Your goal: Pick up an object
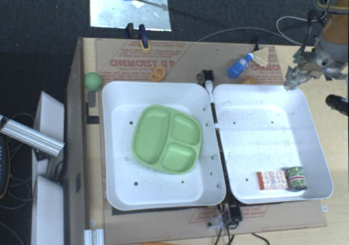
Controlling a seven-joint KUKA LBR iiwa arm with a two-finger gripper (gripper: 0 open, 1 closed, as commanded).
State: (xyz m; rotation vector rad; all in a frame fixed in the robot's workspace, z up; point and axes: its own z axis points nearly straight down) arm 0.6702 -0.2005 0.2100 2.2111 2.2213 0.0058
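Nearest lay a red-and-white packet [271,180] touching a small green can [296,178] in the right bin's [262,129] front corner. Farther back, the hand [295,79] hung over that bin's far rim, seemingly carrying nothing; whether it was spread or closed I could not tell. A clean pick would need it brought forward and centred over one item.

Lt green divided plate [166,139] in white bin [117,129]; red/white pkt [271,180] & green patterned can [296,178] in other white bin [311,129]; blue bottle [240,66] on tan table [180,55].

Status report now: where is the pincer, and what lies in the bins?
Pincer above right bin's far right corner, nothing held. Red-white packet and green can near corner. Green tray in left bin. Path clear.
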